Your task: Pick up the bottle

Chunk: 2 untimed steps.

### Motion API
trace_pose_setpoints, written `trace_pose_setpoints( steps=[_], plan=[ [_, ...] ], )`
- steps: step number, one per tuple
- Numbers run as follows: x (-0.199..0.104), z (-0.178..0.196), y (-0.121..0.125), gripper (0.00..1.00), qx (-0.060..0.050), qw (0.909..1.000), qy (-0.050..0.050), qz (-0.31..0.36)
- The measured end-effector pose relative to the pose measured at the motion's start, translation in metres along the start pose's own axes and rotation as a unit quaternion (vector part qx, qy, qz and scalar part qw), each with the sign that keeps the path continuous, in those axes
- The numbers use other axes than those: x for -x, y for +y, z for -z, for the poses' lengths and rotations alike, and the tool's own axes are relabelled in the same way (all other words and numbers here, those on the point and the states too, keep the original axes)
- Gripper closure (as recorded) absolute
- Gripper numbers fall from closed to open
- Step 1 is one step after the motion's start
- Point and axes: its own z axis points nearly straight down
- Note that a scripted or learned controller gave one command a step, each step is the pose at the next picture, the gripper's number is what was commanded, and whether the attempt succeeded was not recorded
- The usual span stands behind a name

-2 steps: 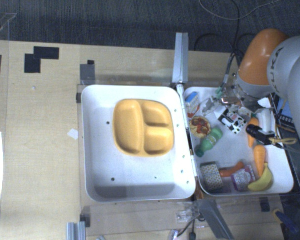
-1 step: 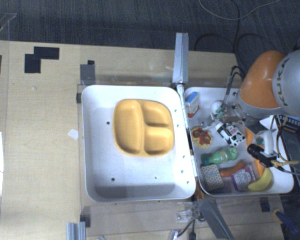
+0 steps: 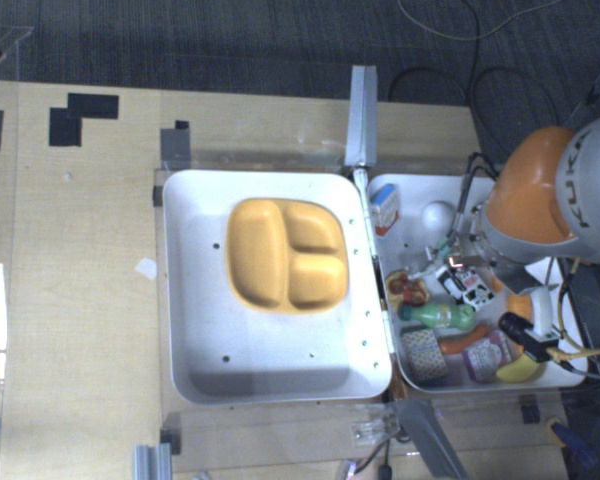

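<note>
A green plastic bottle (image 3: pixel 440 316) lies on its side in the right bin (image 3: pixel 412 188), near the bin's front left. My gripper (image 3: pixel 450 264) hangs just above and behind it, low among the clutter, under the orange wrist band (image 3: pixel 525 198). Nothing can be seen held in it. A small white container with a blue and red label (image 3: pixel 384 208) stands at the bin's back left corner.
The left bin (image 3: pixel 195 298) holds a yellow divided plate (image 3: pixel 285 253). The right bin is crowded: a white round object (image 3: pixel 437 215), a red-brown item (image 3: pixel 407 288), a grey sponge-like block (image 3: pixel 421 353), a purple pouch (image 3: pixel 487 353), a yellow item (image 3: pixel 520 370).
</note>
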Motion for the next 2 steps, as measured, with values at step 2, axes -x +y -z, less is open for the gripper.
trace_pose_setpoints(
  steps=[2],
  plan=[
    [0.092,0.042,0.025,0.0,-0.039,0.96,0.001,-0.277]
  ],
)
